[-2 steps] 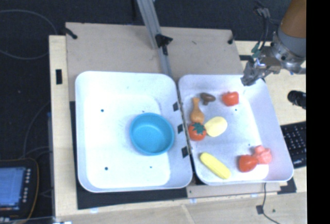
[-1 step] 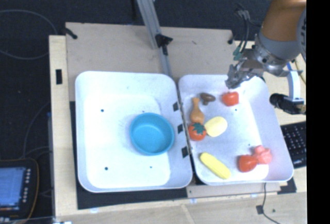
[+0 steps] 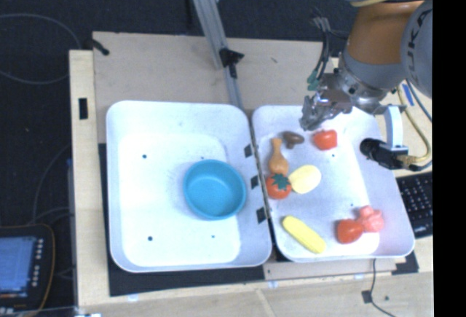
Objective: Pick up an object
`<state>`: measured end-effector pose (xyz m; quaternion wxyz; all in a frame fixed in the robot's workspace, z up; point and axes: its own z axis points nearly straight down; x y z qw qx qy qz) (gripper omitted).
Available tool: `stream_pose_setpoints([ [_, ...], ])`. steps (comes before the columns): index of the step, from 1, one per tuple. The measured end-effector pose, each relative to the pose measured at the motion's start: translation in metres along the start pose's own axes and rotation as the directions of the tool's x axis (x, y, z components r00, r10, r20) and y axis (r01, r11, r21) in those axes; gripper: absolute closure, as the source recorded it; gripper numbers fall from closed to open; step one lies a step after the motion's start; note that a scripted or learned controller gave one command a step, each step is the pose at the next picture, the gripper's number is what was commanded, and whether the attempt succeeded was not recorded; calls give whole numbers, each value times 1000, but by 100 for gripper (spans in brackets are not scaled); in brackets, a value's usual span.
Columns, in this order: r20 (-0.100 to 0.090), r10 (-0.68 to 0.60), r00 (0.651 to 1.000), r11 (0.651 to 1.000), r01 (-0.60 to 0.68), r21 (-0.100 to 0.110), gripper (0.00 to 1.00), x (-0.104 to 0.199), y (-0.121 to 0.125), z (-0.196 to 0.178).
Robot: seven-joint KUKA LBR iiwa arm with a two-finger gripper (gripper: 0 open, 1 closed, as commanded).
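Hovering at the right bin's [image 3: 378,246] far end: end effector [image 3: 314,116], grip state impossible to tell. Just beside and below it, small red toy [image 3: 325,139]; brown piece [image 3: 293,138] close alongside. Likely risk: nudging both, pinching neither, through crowding.

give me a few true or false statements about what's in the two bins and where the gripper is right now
1. The blue bowl sits in the left bin. True.
2. The gripper is over the left bin. False: it is over the right bin's far end, near the small red piece.
3. The yellow banana-shaped toy lies in the right bin. True.
4. The blue bowl is full of toys. False: nothing shows inside it.
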<state>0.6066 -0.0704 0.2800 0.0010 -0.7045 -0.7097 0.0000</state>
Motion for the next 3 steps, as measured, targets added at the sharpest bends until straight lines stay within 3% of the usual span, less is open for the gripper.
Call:
stream_pose_setpoints([
  [3,-1,-2,1000,1000,2,5,100,152,-32,7],
])
